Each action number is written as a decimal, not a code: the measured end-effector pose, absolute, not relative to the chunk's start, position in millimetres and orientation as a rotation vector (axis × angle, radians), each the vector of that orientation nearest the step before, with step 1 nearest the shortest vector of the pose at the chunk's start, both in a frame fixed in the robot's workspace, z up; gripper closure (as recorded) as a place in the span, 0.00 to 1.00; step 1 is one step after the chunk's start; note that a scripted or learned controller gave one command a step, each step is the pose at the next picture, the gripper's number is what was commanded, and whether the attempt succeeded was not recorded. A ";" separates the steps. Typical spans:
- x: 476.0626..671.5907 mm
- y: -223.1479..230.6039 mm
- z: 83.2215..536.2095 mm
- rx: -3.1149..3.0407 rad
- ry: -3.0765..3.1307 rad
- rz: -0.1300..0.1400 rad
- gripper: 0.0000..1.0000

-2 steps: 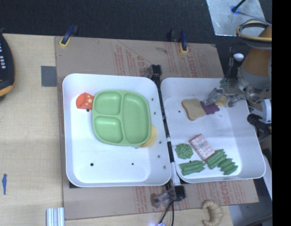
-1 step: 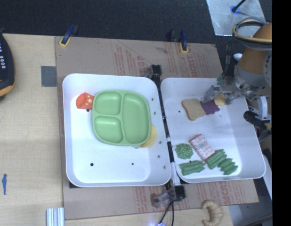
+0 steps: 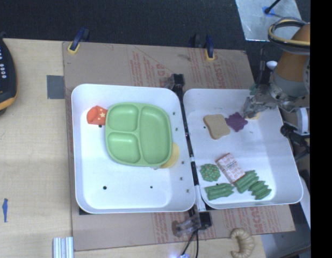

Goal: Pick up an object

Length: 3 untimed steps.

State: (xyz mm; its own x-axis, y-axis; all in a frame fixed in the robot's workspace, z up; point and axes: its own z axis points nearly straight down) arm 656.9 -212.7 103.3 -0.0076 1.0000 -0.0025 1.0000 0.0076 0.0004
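Now, line by line:

Desk (image 3: pixel 31 160): pale wood, with a brown cardboard sheet (image 3: pixel 155 63) under both bins, held by clamps (image 3: pixel 77 39) at its far edge.

Left bin (image 3: pixel 91 192): white and shallow, touching the right bin along the middle seam.

Plate (image 3: pixel 139 134): green, three compartments, lying flat in the left bin's far half.

Red piece (image 3: pixel 96 115): just beside the plate's far-left corner, touching or partly under its rim; a small yellow star mark on it.

Yellow piece (image 3: pixel 172 156): peeping out from under the plate's near-right edge.

Right bin (image 3: pixel 281 160): white, holds the small food toys.

Bread slice (image 3: pixel 216 126): tan, lying flat in the bin's far half, near the seam.

Purple piece (image 3: pixel 237 122): just right of the bread, at the jaws' tip.

Broccoli (image 3: pixel 210 172): green round clump in the near half.

Packet (image 3: pixel 230 167): red and white, just right of the broccoli.

Beans (image 3: pixel 253 184): green pods in two clusters along the near wall.

Arm (image 3: pixel 292 58): grey with an orange band, reaching in from the right over the right bin's far-right corner.

Jaws (image 3: pixel 250 110): low over the bin floor, right next to the purple piece; whether they are wide, narrow or gripping it cannot be made out.

Pendant (image 3: pixel 2 79): dark with an orange rim, at the desk's left edge.
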 end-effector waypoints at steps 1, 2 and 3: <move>654.9 -212.6 145.2 2.216 2.223 0.001 1.00; 654.6 -212.5 143.4 2.217 2.224 -0.001 0.00; 648.4 -211.3 89.8 2.219 2.230 -0.008 0.00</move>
State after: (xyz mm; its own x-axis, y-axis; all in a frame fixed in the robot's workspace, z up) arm 648.4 -211.3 89.8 -0.0051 1.0000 -0.0009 1.0000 0.0051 -0.0065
